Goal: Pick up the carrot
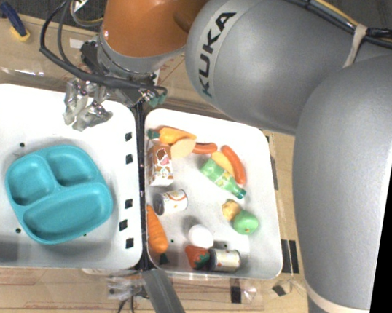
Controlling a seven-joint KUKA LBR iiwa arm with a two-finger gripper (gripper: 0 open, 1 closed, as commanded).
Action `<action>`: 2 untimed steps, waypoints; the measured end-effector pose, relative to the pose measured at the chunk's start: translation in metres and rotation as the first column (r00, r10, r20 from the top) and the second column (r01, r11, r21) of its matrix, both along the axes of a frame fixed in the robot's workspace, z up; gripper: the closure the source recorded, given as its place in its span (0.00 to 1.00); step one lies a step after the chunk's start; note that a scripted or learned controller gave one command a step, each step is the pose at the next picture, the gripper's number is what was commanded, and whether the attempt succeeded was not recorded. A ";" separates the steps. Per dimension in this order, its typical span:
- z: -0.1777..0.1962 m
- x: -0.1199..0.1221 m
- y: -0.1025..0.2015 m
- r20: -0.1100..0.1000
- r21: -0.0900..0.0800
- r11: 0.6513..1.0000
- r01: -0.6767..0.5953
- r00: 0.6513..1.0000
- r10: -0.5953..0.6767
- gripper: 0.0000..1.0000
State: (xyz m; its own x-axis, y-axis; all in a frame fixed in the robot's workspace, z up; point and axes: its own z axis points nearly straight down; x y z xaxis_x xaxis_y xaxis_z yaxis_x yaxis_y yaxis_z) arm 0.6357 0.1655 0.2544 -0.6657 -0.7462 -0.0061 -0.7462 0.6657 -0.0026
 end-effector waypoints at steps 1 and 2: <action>-0.031 0.002 0.044 -0.007 -0.003 0.980 0.197 0.980 -0.197 1.00; -0.030 0.022 0.048 -0.002 0.001 0.861 0.509 0.861 -0.509 1.00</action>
State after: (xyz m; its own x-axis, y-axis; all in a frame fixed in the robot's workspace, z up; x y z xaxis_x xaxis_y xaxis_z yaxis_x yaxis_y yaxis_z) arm 0.6575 0.2132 0.2245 -0.9528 -0.3035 -0.0059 -0.3035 0.9528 -0.0004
